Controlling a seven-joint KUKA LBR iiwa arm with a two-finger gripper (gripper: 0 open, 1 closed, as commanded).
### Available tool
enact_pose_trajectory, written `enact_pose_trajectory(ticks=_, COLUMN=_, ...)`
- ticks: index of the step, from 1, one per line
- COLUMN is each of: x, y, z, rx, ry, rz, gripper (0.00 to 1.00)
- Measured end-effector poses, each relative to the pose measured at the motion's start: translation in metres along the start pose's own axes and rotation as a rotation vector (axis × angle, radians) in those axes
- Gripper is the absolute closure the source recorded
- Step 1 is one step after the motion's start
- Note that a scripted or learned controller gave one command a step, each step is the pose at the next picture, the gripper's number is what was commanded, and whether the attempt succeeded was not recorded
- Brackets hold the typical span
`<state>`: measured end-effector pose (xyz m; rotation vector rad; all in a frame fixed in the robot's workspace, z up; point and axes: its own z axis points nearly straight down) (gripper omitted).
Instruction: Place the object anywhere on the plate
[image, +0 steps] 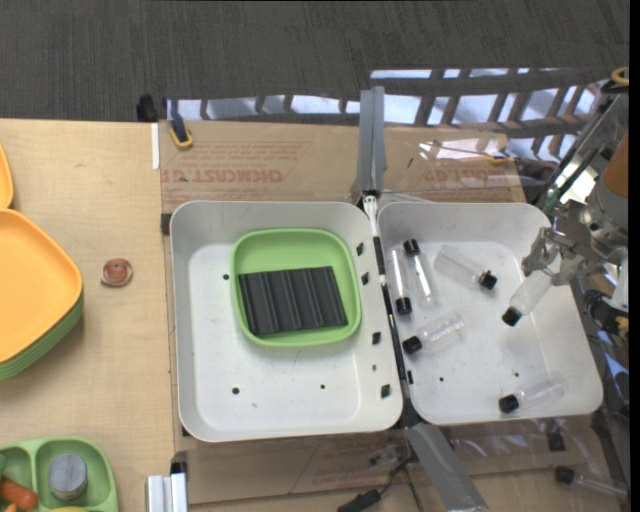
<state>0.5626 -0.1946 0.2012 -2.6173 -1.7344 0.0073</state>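
Observation:
A clear vial (527, 293) with a black cap hangs tilted over the right side of the right bin (560, 400), cap end lowest. My gripper (553, 260) is at its upper end and is shut on it. The green plate (246, 252) lies in the left bin (270, 400), well to the left of the gripper. A black ridged pad (295, 300) covers the plate's middle.
Several more clear vials with black caps lie in the right bin: two (408, 277) near its left wall, one (466, 268) at the centre back, one (437, 330) in the middle and one (530, 393) at the front. Orange plates (30, 290) sit on the bench at left.

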Motion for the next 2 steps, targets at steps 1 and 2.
enact_pose_trajectory(ticks=1, x=0.0, y=0.0, z=0.0, rx=0.0, ry=0.0, rz=0.001, gripper=0.0)
enact_pose_trajectory(ticks=2, x=0.003, y=0.035, z=-0.104, rx=-0.002, ry=0.0, rz=-0.023, gripper=0.0)
